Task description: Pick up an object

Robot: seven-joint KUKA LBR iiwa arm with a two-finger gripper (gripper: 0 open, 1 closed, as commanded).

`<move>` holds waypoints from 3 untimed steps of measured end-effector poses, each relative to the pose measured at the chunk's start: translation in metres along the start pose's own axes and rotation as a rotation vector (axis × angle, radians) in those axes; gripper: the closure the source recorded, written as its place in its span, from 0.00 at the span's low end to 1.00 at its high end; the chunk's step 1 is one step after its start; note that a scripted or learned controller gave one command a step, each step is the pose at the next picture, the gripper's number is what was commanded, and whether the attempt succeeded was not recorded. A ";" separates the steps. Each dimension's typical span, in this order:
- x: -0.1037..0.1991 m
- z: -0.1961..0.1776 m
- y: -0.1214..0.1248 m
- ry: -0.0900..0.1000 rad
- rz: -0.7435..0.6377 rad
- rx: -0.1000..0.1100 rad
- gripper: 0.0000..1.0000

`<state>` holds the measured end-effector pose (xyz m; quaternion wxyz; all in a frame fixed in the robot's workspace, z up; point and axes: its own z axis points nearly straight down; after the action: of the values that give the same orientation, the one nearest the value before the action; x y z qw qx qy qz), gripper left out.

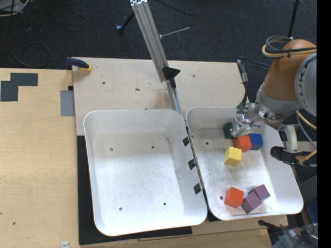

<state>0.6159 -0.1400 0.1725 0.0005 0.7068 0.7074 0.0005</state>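
The left bin (103,138) sits on the surface (119,84). In the right bin (289,203), an orange block (234,197) and two purple blocks (255,197) lie near the front edge, with a yellow block (232,156) mid-bin. Near the far edge the end effector (241,129) hangs over a green block (228,130), red block (242,143) and blue block (255,141); whether it grips anything cannot be told.

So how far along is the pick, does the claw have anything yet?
Done: the claw is down in the right bin, at the cluster of green block, red block and blue block. In hand: nothing visibly lifted. Left: grasp one block and raise it.
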 end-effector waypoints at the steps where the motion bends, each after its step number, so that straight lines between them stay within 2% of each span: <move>1: -0.001 -0.053 0.001 -0.001 0.001 -0.002 1.00; 2: -0.003 -0.106 0.002 -0.001 0.000 -0.002 1.00; 3: 0.047 -0.108 0.000 0.002 -0.002 0.004 1.00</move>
<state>0.6162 -0.0925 0.2805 -0.0019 0.7061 0.7081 -0.0002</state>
